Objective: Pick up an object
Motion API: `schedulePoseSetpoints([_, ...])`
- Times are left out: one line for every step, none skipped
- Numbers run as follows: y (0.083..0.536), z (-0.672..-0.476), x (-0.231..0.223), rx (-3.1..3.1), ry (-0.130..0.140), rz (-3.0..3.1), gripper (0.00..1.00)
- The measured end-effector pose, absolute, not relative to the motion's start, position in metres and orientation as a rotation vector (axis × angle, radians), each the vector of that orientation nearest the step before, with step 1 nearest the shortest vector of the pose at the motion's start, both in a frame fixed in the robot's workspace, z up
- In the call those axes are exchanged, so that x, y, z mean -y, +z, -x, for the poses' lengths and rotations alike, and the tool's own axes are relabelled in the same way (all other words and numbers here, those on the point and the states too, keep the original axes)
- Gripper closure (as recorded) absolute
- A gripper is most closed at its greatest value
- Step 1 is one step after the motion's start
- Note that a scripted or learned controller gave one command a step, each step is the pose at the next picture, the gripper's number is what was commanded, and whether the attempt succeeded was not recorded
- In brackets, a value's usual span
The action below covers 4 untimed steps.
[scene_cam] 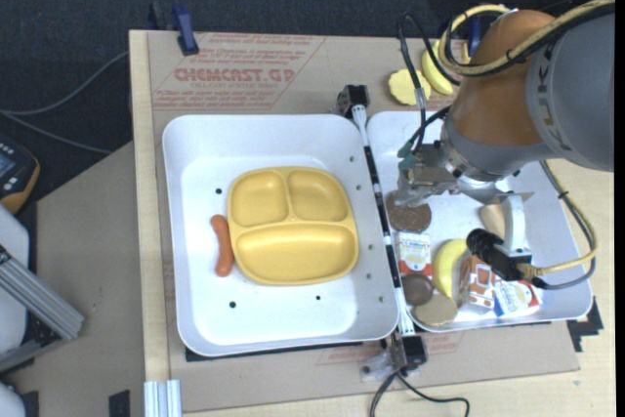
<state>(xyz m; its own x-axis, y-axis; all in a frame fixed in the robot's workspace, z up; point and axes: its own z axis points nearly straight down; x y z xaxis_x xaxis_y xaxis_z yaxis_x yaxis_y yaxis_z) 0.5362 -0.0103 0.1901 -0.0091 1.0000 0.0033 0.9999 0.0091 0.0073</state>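
Jaws (418, 187) state unclear, over round brown patty (408, 215); glossy yellow divided plate (292, 225).

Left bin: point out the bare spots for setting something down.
Left bin has bare floor around the yellow tray: widest behind it and in front, narrow left beside the sausage. Right bin is crowded under the gripper.

A tray (293, 225) is sitting in the left bin (186, 210) with a sausage (223, 244) lying just left of it; my arm (508, 103) is hanging over the right bin (571, 210), items crowding its front.
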Motion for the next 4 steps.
schedulePoseSetpoints([0.223,-0.621,0.102,-2.209,0.006,-2.217,1.00])
schedulePoseSetpoints([0.183,-0.568,0.072,-2.226,-0.005,-2.227,1.00])
schedulePoseSetpoints([0.184,-0.571,0.073,-2.223,-0.001,-2.222,0.00])
schedulePoseSetpoints([0.081,-0.577,0.097,-2.219,0.001,-2.227,0.00])
